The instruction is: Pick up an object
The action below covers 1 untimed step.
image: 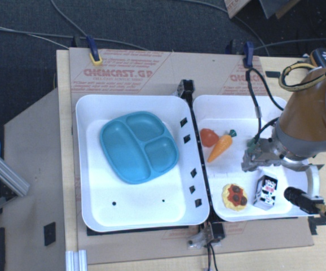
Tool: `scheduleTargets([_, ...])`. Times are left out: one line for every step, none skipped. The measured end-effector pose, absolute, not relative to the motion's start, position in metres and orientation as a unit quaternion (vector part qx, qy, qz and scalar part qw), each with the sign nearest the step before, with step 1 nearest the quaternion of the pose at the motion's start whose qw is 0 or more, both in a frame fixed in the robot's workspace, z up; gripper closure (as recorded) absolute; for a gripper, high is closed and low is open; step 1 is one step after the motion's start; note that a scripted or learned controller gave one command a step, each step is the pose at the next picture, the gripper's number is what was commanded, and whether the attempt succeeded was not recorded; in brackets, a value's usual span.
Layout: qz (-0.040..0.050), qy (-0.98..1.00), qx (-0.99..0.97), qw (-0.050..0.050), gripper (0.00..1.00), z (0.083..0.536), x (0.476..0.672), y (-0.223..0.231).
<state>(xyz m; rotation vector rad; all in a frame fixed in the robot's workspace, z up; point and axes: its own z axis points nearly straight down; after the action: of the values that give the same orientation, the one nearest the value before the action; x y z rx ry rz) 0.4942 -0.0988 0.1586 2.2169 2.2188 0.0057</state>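
Note:
The right bin (230, 109) holds a toy carrot (220, 145) lying at a slant, with a red tomato-like piece (209, 136) touching its left side. Near the bin's front edge lie a small round pizza toy (234, 196) and a black-and-white cow-patterned block (266, 192). My gripper (255, 158) hangs over the middle of the right bin, right of the carrot and above the cow block. The arm's orange band and grey wrist cover it from above. Nothing shows in its grasp.
The left bin (89, 151) carries a blue divided plate (139, 146). A black divider with clips (192, 151) runs between the bins. Cables (254, 95) trail over the right bin's back wall. Blue and yellow clamps (93, 51) hold the cardboard base at the back.

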Motion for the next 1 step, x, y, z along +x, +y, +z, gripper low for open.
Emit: scheduleTargets([0.0024,0.708,0.706,0.003,1.0,0.2163,0.5019,-0.0907])
